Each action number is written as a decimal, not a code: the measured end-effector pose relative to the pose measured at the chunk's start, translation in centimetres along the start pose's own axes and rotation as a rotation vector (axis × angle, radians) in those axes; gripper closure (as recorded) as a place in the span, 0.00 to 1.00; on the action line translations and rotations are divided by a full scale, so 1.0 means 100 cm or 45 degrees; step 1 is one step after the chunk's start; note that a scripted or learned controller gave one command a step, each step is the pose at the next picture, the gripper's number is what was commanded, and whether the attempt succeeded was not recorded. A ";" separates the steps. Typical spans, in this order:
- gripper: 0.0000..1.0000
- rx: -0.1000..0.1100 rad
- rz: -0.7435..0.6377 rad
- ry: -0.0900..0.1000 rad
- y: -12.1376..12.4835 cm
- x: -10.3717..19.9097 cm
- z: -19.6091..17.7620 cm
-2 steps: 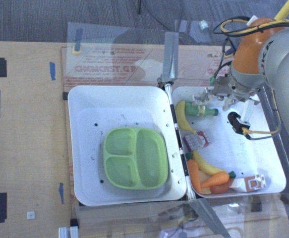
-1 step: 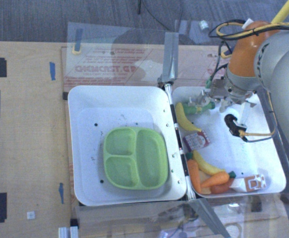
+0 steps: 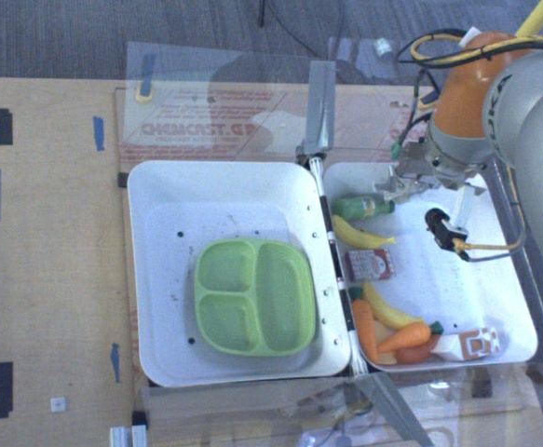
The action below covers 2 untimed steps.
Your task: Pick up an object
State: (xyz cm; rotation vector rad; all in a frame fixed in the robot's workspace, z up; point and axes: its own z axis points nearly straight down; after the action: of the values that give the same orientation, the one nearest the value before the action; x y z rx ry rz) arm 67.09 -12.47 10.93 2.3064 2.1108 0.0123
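The right bin (image 3: 481, 291) holds a green bottle (image 3: 359, 207) at its far left corner. Below that lie a yellow banana (image 3: 359, 234) and a red-brown packet (image 3: 369, 264). A second banana (image 3: 389, 311), two orange carrots (image 3: 406, 336) and a white tube with an orange label (image 3: 471, 344) lie along the near edge. My gripper (image 3: 394, 186) hangs low over the far left part of this bin, just right of and above the green bottle's cap end. The arm's orange band (image 3: 467, 91) rises behind it. Nothing can be made out in its grasp.
The left bin (image 3: 159, 194) carries a green divided plate (image 3: 254, 296). A metal divider (image 3: 319, 119) runs between the bins at the back. A black cable plug (image 3: 441, 226) dangles over the right bin's middle. The bulky grey arm (image 3: 532, 128) covers the far right corner.
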 end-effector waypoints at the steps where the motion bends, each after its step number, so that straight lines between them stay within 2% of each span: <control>1: 0.00 0.005 0.000 0.000 -0.001 0.000 0.002; 2: 0.00 0.018 0.043 0.004 -0.023 -0.036 -0.041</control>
State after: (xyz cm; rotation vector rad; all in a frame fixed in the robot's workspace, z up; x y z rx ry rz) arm 64.45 -15.86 14.96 2.3508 2.0803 0.0011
